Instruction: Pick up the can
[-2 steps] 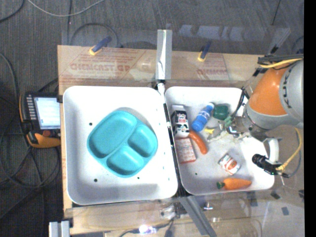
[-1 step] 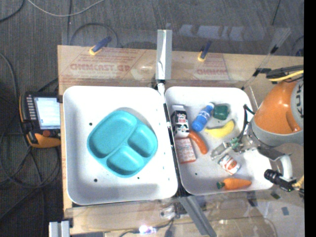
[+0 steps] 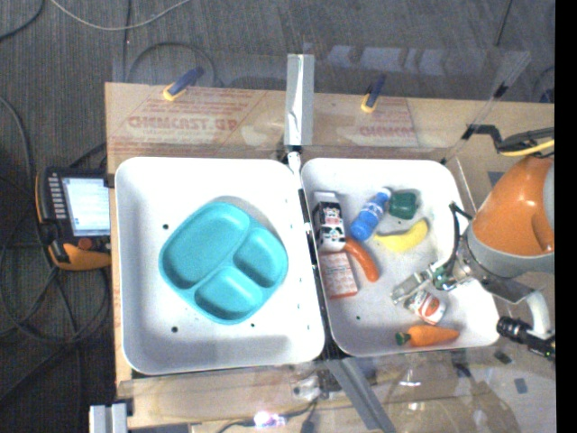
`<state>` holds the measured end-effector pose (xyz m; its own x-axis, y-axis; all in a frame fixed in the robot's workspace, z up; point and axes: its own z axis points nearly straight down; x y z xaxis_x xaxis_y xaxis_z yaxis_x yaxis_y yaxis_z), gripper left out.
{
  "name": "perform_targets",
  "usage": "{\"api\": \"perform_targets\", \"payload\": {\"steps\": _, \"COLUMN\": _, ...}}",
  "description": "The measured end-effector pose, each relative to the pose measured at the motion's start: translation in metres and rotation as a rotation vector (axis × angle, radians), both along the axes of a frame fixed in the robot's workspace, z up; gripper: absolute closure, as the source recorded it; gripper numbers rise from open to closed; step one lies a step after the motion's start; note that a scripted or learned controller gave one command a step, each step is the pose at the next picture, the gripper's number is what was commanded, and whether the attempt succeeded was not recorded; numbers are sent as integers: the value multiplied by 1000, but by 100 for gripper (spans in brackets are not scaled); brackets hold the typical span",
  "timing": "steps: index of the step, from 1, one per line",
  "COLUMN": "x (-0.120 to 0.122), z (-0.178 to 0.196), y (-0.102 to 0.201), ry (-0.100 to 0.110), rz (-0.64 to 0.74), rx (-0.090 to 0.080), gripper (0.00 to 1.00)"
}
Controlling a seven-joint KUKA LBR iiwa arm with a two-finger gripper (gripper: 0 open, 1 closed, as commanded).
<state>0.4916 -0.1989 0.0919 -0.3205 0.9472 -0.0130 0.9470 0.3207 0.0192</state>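
Note:
The can (image 3: pixel 432 309), small with red and white markings, lies in the right bin (image 3: pixel 356 327) near its front right. My gripper (image 3: pixel 414 288) hovers just to the can's upper left, its metal tip pointing left and partly overlapping the can's top edge. I cannot make out any contact with the can. The grey arm with its orange band (image 3: pixel 518 219) comes in from the right, over the bin's right wall.
Also in the right bin: an orange carrot (image 3: pixel 428 336) just in front of the can, a banana (image 3: pixel 403 235), a red pepper (image 3: pixel 362 260), a blue bottle (image 3: pixel 370 213), a green item (image 3: pixel 404 203), and a sauce bottle (image 3: pixel 334 251). A teal divided plate (image 3: pixel 225 260) lies in the left bin (image 3: pixel 144 332).

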Motion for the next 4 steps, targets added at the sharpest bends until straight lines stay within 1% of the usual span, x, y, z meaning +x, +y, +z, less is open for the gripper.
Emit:
{"api": "perform_targets", "payload": {"steps": 1, "x": 54, "z": -1, "y": -12, "ry": 14, "rz": -74, "rx": 13, "gripper": 0}}
{"api": "perform_targets", "payload": {"steps": 2, "x": -2, "z": 0, "y": 2, "ry": 4, "rz": -72, "rx": 1, "gripper": 0}}
{"api": "perform_targets", "payload": {"steps": 3, "x": 2, "z": 0, "y": -11, "ry": 8, "rz": -301, "rx": 26, "gripper": 0}}
{"api": "perform_targets", "payload": {"steps": 4, "x": 2, "z": 0, "y": -12, "ry": 10, "rz": -272, "rx": 24, "gripper": 0}}
